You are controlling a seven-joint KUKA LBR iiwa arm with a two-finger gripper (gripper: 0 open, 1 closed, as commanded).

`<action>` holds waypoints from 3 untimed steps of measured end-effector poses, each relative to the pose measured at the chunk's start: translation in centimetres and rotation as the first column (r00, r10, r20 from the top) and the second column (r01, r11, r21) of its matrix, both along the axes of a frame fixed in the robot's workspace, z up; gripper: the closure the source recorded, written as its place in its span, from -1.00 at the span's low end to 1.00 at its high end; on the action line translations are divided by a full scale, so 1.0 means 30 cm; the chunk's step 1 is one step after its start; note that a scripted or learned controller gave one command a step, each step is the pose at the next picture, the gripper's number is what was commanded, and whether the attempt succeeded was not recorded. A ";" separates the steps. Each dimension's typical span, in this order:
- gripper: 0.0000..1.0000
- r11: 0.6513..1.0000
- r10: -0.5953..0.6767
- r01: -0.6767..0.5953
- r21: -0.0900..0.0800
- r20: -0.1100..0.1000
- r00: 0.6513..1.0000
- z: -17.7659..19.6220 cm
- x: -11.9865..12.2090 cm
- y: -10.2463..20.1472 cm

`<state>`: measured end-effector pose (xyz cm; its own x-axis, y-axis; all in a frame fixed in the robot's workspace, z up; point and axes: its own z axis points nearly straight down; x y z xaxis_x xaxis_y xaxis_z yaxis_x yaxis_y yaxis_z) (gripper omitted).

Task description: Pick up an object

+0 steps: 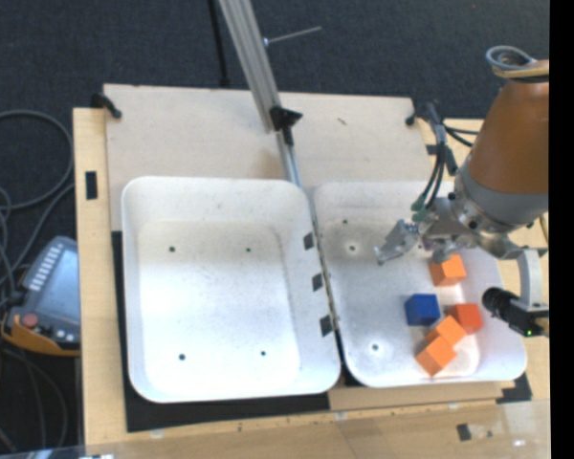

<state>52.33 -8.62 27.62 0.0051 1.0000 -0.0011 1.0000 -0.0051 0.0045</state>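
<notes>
one fixed overhead camera, slanted down on both white bins (220,194), arm (512,142) entering right

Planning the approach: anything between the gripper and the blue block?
Bare bin floor in the camera view. The gripper sits up-left of the blue block; the nearest orange block lies right of that line.

Grey pendant (50,285) — black cables (10,161)

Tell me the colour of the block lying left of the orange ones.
Blue block, clearest in the camera view.
</notes>
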 end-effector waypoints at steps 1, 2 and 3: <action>-1.00 1.000 0.002 -0.002 0.000 -0.012 1.000 -0.333 -0.027 -0.131; -1.00 1.000 0.009 -0.009 0.000 0.001 1.000 -0.524 -0.009 -0.265; 1.00 1.000 0.002 -0.002 -0.001 0.002 1.000 -0.496 -0.009 -0.274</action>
<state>52.06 -16.83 12.75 0.0033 1.0000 -0.0022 1.0000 -0.0033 0.0063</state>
